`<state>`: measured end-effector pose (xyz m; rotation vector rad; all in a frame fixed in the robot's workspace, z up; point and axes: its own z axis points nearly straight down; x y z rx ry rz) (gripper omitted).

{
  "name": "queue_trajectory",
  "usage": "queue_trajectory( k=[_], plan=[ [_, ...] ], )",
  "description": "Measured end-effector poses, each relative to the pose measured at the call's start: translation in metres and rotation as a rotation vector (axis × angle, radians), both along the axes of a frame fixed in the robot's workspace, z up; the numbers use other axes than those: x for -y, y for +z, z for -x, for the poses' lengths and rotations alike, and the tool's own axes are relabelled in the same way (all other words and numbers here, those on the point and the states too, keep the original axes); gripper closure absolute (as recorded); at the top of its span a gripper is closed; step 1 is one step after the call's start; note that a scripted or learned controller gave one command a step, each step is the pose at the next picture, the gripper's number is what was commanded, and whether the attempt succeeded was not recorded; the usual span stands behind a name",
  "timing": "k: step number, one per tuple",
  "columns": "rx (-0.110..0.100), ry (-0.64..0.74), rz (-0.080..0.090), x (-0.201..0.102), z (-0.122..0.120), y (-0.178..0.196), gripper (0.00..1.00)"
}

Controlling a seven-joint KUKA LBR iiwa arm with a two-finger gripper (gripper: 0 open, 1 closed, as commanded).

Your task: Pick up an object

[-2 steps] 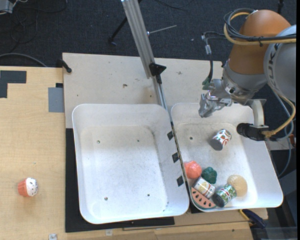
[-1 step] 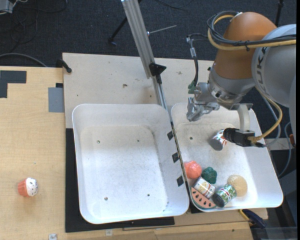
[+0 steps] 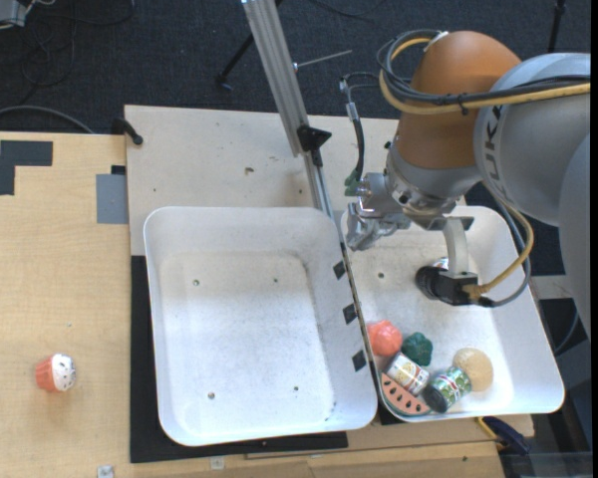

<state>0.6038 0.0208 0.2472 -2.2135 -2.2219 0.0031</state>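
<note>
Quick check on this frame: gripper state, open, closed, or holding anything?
Gripper: cannot be told; it hangs over the far left corner of the right bin, apart from the toys clustered at the near end.

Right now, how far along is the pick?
Done: arm is over the right bin. In hand: nothing visible; gripper sits at the bin's far left corner, away from the toys. Left: reach the cluster near the front, e.g. orange ball, then grasp and lift.

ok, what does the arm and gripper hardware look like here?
Grey KUKA arm with a rounded orange band above the wrist. Yellow and black cables loop over it. The metallic grey gripper hangs below the wrist.
</note>
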Motion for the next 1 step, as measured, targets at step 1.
queue_trajectory(
  k=[1],
  plan=[
    [-0.002, 0.000, 0.001, -0.0455, 0.0158, -0.0021, 1.00]
  ],
)
